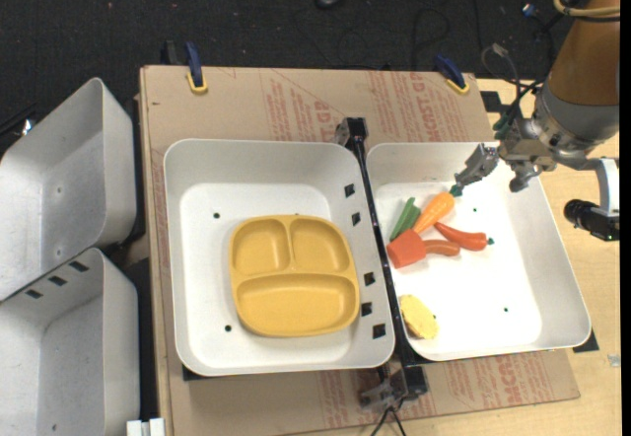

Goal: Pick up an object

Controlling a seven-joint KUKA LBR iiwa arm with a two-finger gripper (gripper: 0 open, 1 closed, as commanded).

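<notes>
Hovering with jaws spread and nothing between them, the pincer point(480, 166) risks nudging the toy carrot point(432, 211) just below-left into the neighbouring red pepper point(461, 237), spoiling a clean grip.

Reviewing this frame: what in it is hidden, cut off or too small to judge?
- Hand, camera view: small and blurred, so its grip state is unreadable.
- Arm: cut off by the right edge.
- Yellow piece in the right bin: too small to identify.
- Carrot: leaf end partly overlapped by the red piece.
</notes>
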